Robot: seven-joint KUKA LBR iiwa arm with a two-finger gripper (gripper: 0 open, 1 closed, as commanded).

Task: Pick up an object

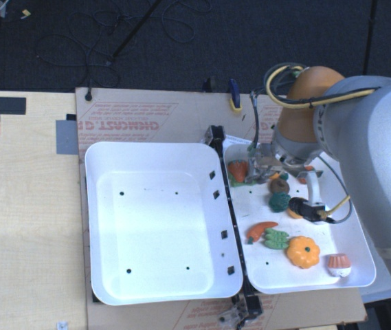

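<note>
Hand [262, 173] above right bin [360, 270]

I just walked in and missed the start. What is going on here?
A grey arm reaches from the right into the right bin, its gripper low at the far end beside an orange toy. Nothing is visibly in its grasp. A pumpkin, green toy, carrot-like piece and small pink piece lie nearer. The left bin sits alongside.
</note>
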